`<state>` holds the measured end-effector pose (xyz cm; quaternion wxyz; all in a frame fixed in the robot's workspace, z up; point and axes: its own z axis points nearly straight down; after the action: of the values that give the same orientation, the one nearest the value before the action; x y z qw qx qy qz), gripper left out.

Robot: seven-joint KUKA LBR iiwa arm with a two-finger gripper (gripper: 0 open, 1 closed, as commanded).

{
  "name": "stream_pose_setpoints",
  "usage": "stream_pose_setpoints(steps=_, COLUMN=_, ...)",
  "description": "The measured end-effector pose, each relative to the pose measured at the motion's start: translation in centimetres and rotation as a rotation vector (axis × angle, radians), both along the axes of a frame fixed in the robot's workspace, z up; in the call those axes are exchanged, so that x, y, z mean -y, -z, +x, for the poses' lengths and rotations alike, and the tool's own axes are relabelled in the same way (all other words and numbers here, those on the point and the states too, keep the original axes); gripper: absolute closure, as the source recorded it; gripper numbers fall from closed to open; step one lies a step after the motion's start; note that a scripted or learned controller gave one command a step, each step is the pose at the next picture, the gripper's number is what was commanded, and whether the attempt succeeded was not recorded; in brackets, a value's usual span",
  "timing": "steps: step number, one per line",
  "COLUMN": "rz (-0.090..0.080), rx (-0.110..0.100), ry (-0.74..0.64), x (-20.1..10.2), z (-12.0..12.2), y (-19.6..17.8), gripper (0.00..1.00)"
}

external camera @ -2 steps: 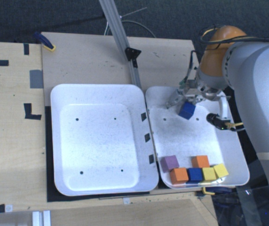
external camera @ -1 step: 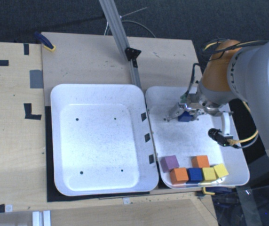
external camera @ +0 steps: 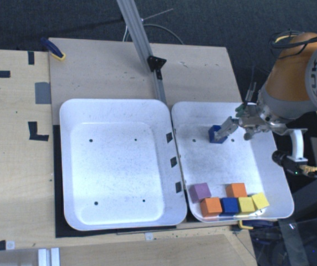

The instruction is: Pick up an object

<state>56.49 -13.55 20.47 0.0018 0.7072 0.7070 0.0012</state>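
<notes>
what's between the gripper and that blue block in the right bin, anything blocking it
Nothing visible blocks it. The gripper is already right at the blue block in the right bin. The other blocks cluster along the bin's near edge, well apart.

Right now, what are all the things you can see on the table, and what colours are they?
White bins: 2, side by side; left bin, right bin.
Blue block: 1, upper part of the right bin, at the gripper's tip.
Purple block: 1, near edge of the right bin.
Orange blocks: 2, same cluster; one, one.
Small blue block: 1, in that cluster.
Yellow blocks: 2, right end of the cluster; one, one.
Metal pole: 1, grey, slanting above the bins.
Blue-and-yellow item: 1, far left corner of the bench; too small to identify.
Arm: 1, orange and grey, right side.
Gripper: 1, grey, over the right bin.
</notes>
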Motion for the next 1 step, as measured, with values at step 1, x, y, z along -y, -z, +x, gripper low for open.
stream_pose_setpoints(steps=1, rz=-0.001, rx=-0.002, ry=-0.003, x=3.66, z=7.1, y=3.31, gripper=0.0)
